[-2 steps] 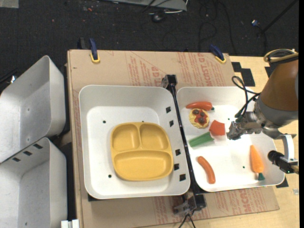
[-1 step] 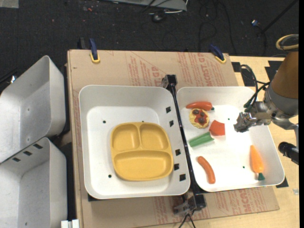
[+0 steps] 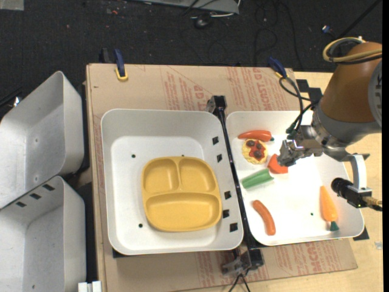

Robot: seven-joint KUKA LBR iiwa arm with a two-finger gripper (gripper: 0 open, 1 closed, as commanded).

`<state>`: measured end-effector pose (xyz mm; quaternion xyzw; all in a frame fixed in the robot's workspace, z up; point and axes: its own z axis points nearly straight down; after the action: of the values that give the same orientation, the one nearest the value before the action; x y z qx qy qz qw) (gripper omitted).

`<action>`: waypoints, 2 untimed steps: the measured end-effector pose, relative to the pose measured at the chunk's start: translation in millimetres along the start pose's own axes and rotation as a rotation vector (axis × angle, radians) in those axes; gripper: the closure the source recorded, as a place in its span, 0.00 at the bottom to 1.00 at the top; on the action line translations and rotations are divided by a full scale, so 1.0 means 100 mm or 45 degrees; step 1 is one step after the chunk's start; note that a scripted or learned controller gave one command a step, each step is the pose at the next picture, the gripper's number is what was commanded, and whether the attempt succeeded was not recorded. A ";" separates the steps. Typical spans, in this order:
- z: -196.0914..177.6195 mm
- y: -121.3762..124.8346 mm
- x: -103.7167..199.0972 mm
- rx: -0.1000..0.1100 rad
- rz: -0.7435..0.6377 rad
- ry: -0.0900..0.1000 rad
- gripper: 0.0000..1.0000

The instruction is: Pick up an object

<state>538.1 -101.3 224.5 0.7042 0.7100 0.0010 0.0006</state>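
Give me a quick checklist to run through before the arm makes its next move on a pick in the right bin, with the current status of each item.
1. Gripper is over the right bin, above the toy food: ok.
2. Nearest target: the red piece sits just below the gripper, partly covered by it: ok.
3. An object is between the fingers: cannot tell, the wrist hides them.
4. Crowding: the small pizza and the green pepper lie close to the red piece, so a stray contact seems possible: not ok.
5. Easier targets apart from the cluster: the sausage and the carrot each lie alone: ok.
6. Yellow tray lies flat in the left bin: ok.
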 end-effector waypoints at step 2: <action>-0.18 0.19 1.02 0.002 0.001 0.000 1.00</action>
<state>556.4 0.9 243.0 0.7044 0.7098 0.0006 0.0002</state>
